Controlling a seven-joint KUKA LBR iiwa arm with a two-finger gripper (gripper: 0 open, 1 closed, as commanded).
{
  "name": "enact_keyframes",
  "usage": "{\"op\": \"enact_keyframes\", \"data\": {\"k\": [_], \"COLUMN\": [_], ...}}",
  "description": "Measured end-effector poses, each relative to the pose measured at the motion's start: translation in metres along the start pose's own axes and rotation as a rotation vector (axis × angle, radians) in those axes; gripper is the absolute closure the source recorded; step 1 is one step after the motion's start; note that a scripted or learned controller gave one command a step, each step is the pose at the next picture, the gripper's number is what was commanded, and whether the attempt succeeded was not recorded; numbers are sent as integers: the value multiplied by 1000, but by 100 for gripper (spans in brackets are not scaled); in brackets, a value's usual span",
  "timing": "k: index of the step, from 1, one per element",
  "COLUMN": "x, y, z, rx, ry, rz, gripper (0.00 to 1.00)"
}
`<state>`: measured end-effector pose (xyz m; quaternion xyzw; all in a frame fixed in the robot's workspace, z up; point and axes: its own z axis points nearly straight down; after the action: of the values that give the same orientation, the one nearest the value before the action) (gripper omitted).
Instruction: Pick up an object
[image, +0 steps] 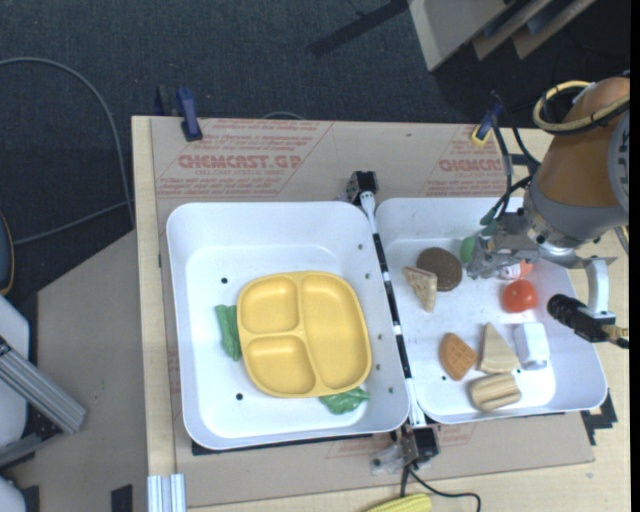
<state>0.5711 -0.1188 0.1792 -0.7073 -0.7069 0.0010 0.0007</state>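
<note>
The right bin (590, 385) holds several toy food items: a round brown cookie (441, 268), a tan bread wedge (423, 288), a red tomato (518, 296), an orange cracker (457, 355), a pale cheese wedge (495, 349), a grey-white block (532, 345) and a bread roll (494, 391). My gripper (492, 256) hangs low over the bin's far part, just right of the cookie and above-left of the tomato. A small green piece (467, 247) peeks out at its left side. The arm's body hides what lies directly under the gripper.
The left bin (195, 300) carries a yellow divided plate (302, 332) with green leafy pieces at its left side (229, 331) and near edge (346, 401). Clamps (187, 112) sit at the board's far edge. Black cables and a black connector (578, 316) hang by the arm.
</note>
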Motion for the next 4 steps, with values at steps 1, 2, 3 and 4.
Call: {"op": "enact_keyframes", "data": {"k": [1, 2, 3, 4], "x": [-40, -91, -105, -92], "y": [20, 63, 96, 68], "z": [21, -6, 10, 14], "rx": [-4, -5, -5, -1], "ry": [-2, -2, -2, 0], "rz": [0, -1, -2, -1], "gripper": [100, 100, 100, 100]}}
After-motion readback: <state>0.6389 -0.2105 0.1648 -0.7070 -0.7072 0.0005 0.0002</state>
